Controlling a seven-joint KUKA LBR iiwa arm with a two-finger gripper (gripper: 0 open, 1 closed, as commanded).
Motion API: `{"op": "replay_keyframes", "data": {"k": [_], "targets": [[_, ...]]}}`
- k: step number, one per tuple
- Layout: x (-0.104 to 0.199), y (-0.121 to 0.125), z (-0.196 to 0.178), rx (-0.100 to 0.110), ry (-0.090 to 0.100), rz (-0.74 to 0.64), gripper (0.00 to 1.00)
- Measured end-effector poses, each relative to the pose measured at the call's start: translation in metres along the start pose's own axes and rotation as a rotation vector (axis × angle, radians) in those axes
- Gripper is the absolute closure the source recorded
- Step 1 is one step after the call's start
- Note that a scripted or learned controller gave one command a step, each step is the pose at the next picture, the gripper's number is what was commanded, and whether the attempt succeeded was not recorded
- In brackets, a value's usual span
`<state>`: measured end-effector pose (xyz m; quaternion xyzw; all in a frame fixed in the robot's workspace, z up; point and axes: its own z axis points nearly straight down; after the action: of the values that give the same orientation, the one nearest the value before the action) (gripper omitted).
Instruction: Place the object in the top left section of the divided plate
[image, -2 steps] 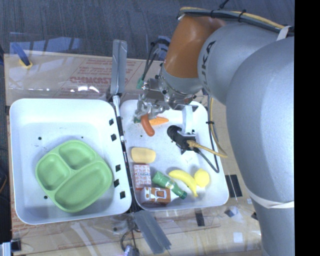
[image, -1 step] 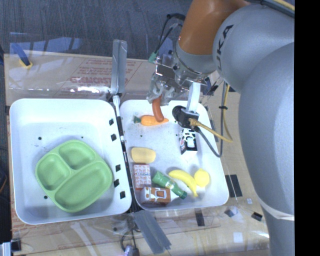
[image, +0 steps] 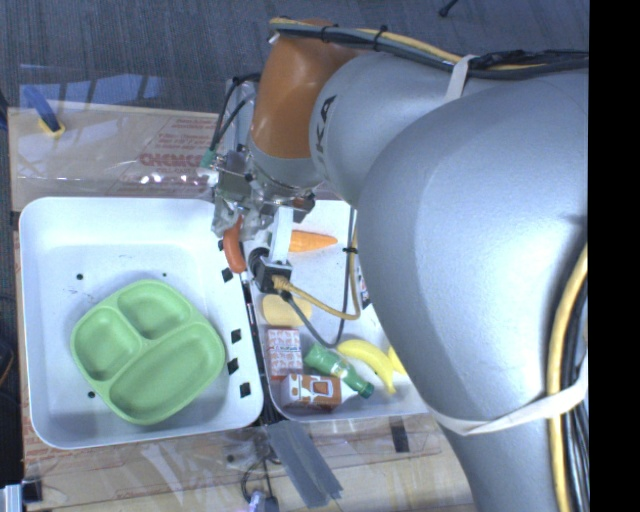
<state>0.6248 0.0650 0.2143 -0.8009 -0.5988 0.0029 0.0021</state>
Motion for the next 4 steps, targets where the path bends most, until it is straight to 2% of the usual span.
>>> {"op": "replay_keyframes", "data": {"k": [1,2,3,4], "targets": [[0.059,-0.066,0.038,-0.001,0.0,-0.176,1.0],[0.098,-0.125,0.113,-0.01,0.006,-0.18,1.0],[0.055,-0.15,0.109,-0.047,0.042,-0.198,1.0],[0.066,-0.074,0.114,-0.006,0.022,-0.325,1.0]]}}
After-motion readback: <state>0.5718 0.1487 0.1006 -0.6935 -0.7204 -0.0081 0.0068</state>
